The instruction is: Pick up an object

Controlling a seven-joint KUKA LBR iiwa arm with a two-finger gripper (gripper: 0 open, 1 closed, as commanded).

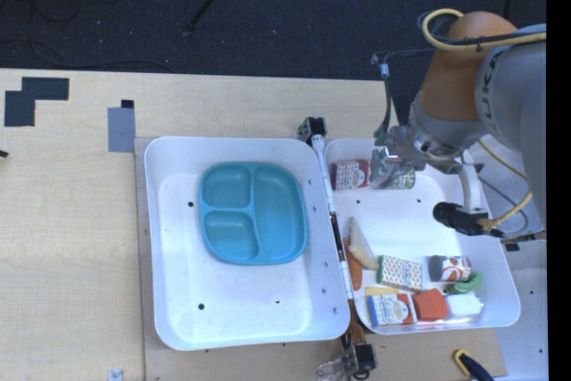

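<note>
Nearest the camera, at the front edge of the right bin (500, 317): a small blue-and-white carton (389, 310), an orange block (430, 305) just beside it, and a white piece (464, 306) at the corner. Behind those, a patterned green-white box (400, 271), a small can with red markings (449, 268) next to something green (468, 284), and a tan-and-orange elongated item (359, 247) near the divider.

My gripper (389, 165) sits low at the back of the right bin, over a red-labelled packet (350, 175) and a greenish packet (403, 180). Can't tell how the gripper is set or whether it touches either packet; nothing visibly gripped. A black fitting (457, 216) juts off my arm above the bin's right side.

Left bin (169, 308) holds a teal divided plate (252, 211), lying flat, toward its back half. Both bins rest side by side on the light wood bench (62, 263). Yellow cable (437, 22) loops over my orange band (464, 58).
</note>
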